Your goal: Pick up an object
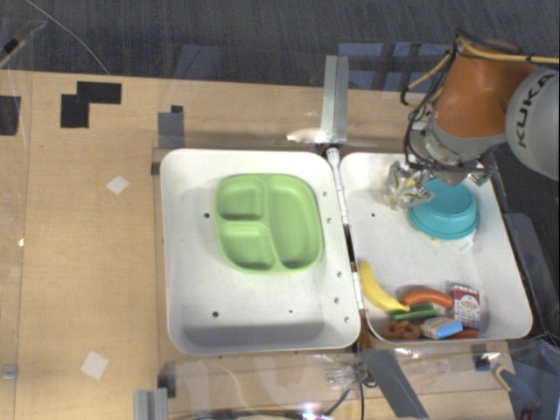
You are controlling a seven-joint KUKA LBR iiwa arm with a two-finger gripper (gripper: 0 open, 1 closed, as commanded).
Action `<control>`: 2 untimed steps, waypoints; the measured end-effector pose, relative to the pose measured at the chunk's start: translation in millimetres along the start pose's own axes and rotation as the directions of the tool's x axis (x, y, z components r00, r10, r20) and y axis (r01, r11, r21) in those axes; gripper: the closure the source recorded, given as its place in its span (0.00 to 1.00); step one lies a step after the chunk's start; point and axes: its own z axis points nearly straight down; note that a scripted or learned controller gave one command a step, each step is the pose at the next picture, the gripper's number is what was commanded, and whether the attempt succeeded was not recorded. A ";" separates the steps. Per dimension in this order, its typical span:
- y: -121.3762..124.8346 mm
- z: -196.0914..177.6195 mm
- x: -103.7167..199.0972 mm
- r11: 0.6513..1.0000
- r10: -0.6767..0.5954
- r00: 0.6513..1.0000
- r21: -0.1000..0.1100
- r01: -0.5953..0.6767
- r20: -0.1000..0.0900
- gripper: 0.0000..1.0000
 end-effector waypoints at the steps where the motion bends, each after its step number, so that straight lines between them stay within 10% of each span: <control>1: 18.8 -138.1 -18.1 0.990 -0.144 0.990 0.001 0.144 -0.003 1.00; 2: -13.8 -49.3 63.4 0.895 -0.445 0.895 -0.019 0.445 -0.009 1.00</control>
